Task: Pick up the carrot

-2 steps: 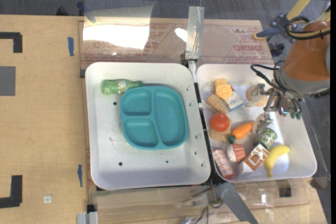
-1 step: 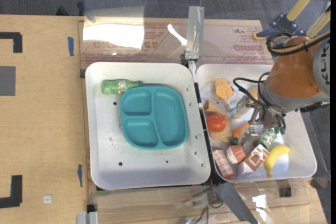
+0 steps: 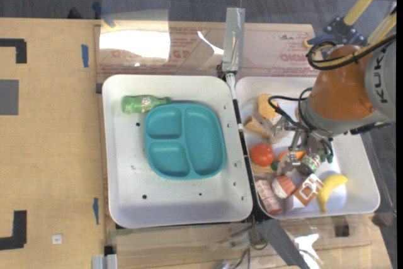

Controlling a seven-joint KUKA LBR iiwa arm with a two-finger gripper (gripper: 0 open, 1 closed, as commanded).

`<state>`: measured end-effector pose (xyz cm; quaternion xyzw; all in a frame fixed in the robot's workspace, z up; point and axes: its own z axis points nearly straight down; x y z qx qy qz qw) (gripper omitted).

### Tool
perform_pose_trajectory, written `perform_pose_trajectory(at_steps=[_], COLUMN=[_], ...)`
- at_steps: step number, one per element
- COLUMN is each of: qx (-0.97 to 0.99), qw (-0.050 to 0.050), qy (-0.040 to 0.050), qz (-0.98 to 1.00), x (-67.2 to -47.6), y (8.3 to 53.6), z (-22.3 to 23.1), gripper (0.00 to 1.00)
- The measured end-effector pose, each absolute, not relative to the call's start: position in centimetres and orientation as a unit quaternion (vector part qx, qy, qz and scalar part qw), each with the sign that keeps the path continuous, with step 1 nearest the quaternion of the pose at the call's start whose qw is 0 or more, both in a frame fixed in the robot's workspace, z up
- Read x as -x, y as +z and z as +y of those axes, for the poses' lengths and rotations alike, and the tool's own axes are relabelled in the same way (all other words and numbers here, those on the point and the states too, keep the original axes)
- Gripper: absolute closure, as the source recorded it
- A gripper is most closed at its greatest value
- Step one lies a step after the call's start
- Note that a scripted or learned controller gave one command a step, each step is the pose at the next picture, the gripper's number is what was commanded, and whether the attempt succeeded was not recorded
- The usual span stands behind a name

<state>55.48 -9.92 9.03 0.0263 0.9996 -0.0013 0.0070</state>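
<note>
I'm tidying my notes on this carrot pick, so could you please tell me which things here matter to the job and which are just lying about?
For the job:
gripper
carrot, seemingly the small orange piece beneath it
right bin

Lying about:
teal plate
green bottle
tomato
banana
left bin

A teal divided plate lay in the left bin — a green bottle just beyond its far-left corner. To the plate's right, in the other bin, sat a tomato and — farther right — a banana.
</note>
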Motion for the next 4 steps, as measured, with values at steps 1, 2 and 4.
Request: perform_pose_trajectory(at_steps=[1, 2, 4], qx=[-0.075, -0.006, -0.074], qw=[0.009, 0.007, 0.016], qy=[-0.0008, -0.0007, -0.0023], qz=[0.997, 1.0, 0.997], x=[-51.6, -55.2, -56.2], y=[9.1, 9.0, 10.4], z=[-9.6, -10.5, -9.6], gripper=[0.0, 0.0, 1.0])
